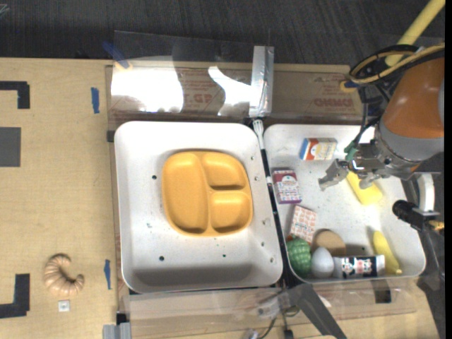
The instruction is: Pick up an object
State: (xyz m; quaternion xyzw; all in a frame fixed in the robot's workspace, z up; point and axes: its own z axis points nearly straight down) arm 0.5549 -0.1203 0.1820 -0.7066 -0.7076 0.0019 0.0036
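Over the right bin, my gripper hovers with fingers spread apart, gripping nothing. Just beside it lies a yellow block; a small carton sits near the back wall. I note a marker, white ball and green ball along the front. Left bin carries an orange divided tray.

From my screen, the arm runs off the right edge, so I can't see its upper part, and its wrist covers part of the yellow block below it. The gripper is too blurred for me to read. The labels on the small cards are too small to make out.
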